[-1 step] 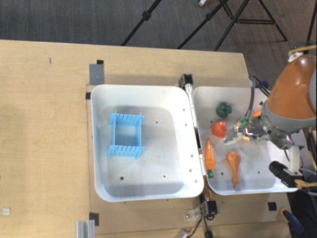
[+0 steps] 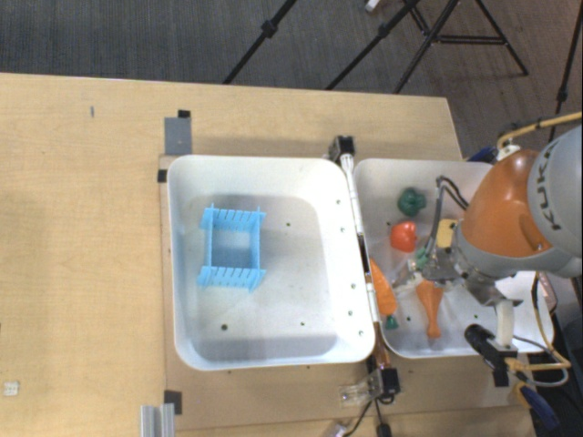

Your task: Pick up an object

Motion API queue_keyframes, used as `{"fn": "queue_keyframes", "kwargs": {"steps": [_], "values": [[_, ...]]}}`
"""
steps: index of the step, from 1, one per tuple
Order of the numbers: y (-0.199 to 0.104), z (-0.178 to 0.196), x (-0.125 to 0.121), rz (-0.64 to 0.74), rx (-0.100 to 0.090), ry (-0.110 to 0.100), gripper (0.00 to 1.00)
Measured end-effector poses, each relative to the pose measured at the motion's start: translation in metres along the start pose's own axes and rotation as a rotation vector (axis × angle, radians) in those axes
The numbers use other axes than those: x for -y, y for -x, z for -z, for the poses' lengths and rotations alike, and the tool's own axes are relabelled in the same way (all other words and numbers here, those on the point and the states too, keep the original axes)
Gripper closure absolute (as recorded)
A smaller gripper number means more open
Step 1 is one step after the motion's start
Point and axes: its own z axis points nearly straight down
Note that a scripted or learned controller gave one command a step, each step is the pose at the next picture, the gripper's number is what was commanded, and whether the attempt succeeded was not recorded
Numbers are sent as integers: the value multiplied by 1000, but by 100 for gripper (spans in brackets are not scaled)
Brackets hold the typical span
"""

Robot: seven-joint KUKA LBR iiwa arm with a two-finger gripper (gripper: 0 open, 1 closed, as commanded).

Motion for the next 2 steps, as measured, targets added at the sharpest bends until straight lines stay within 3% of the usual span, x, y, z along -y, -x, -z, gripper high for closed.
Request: {"fn": "queue_keyframes", "kwargs": {"steps": [1, 2], "values": [[-1, 11, -3, 1, -1, 5, 100], [-66, 90, -49, 168, 0, 1, 100]]}}
